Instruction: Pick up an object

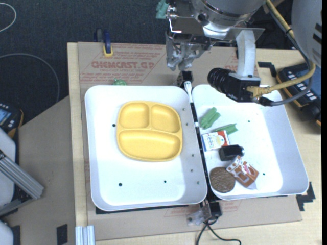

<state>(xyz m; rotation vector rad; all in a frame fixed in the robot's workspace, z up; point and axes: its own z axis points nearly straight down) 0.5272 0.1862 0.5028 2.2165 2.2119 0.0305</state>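
Note:
My gripper (183, 61) hangs above the far edge of the bench, just behind the seam between the two bins and well above them. The right bin (286, 137) holds a green leafy piece (209, 118), a thin green pod (228, 128), a white and red packet (214, 139), a small black block (231, 151), a round brown disc (222, 179) and a red-brown wrapper (245, 172). In the left bin (97, 152) lies a yellow divided plate (149, 131). Nothing shows under the gripper.
A black cylinder (226, 82) on a white bracket juts from the arm over the right bin's far left corner. Cables (286, 83) run off to the right. A blue and yellow clamp (106, 42) grips the cardboard base at the back left.

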